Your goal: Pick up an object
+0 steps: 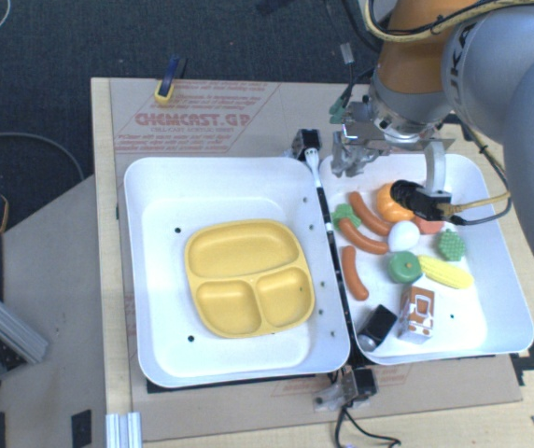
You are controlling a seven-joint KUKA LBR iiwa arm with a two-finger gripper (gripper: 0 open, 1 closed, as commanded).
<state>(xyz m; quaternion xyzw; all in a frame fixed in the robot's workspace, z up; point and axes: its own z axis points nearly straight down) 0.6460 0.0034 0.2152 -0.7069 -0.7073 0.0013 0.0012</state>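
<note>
- Nearest the camera in the right bin point(510, 325), a black block point(377, 323) and a small printed carton point(418, 312) are seen, both near the front wall.
- Just behind them lie a green round piece point(403, 267) and a yellow corn cob point(445, 272), the cob laid slantwise toward the right.
- Three sausages are spread along the left side of that bin: one point(354, 272) runs almost front to back, and two point(362, 241) point(371, 214) lie slanted, their long axes running from upper left to lower right.
- A white egg point(403, 236), an orange piece point(393, 203) and a green knobbly piece point(451, 245) sit in the cluster's middle, touching or nearly so.
- The gripper point(356, 154) hangs at the far wall of the right bin, with the whole cluster lying toward the camera and slightly rightward of it. The farthest slanted sausage is judged the closest candidate.
- Whether the fingers are apart or together cannot be told; nothing is seen between them.
- The left bin point(146, 250) bears a yellow divided tray point(248, 276), well apart from the tool.
</note>
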